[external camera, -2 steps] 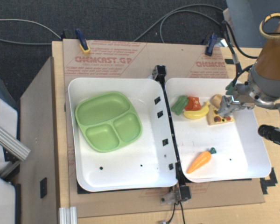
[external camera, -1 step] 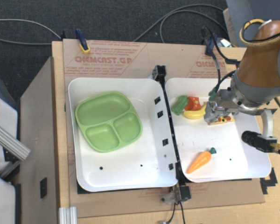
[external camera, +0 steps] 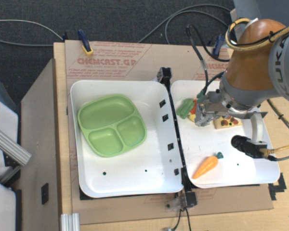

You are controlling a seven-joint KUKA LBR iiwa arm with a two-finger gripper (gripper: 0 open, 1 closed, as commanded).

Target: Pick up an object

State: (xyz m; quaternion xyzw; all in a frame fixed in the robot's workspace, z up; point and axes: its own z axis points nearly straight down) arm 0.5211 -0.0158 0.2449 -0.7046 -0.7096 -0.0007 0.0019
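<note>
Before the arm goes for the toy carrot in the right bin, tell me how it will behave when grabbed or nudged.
The carrot looks like a small moulded toy, so it is probably stiff and light. Its rounded, tapered body lies flat on the right bin, so a nudge may roll or swing it in an arc. Its smooth surface might slip from fingers closing near the narrow tip.

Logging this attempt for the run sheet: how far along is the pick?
Done: the arm is down in the right bin, gripper low among the green toy and a small tan piece. In hand: nothing seen lifted. Left: grasp and raise something; the carrot lies untouched, the green tray sits in the left bin.
</note>
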